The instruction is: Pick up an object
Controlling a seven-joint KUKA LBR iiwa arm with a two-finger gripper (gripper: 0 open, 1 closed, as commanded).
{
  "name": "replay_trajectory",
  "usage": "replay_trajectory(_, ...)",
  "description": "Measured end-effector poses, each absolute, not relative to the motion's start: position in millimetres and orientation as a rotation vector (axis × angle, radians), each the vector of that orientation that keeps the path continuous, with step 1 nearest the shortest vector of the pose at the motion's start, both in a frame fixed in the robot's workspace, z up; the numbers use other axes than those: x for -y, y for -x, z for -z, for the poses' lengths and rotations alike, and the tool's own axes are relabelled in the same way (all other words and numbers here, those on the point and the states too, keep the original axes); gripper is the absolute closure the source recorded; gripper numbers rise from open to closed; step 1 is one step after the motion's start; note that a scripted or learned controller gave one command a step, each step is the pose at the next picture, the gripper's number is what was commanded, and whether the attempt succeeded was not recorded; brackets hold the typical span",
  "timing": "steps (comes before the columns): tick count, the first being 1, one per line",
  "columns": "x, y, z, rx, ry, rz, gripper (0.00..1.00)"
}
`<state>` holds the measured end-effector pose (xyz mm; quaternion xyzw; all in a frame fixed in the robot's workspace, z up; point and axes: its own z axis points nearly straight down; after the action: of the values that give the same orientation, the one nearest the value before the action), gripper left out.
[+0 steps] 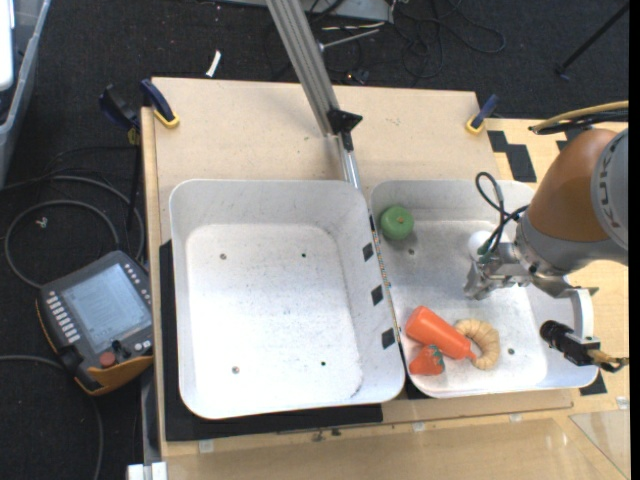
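The right bin (440, 203) holds a green round object (397, 222) near its back left corner. An orange carrot-shaped object (438, 330) lies toward the front, with a small red piece (427, 361) just in front of it and a tan curved object (483, 341) beside it on the right. My gripper (484, 276) hangs low over the middle right of this bin, behind and to the right of the carrot and apart from it. Nothing shows between its fingers.
The left bin (200, 208) stands beside the right one, their rims meeting at the middle. A metal pole (305, 58) slants in from the back. Yellow clamps (163, 115) hold the board's back corners. A teach pendant (100, 313) lies on the floor to the left.
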<state>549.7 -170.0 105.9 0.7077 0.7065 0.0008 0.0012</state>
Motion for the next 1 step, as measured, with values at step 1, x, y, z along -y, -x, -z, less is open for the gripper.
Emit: replay_trajectory(1, 166.3, -557.4, -167.2, -2.221, -2.213, -0.005, 1.00)
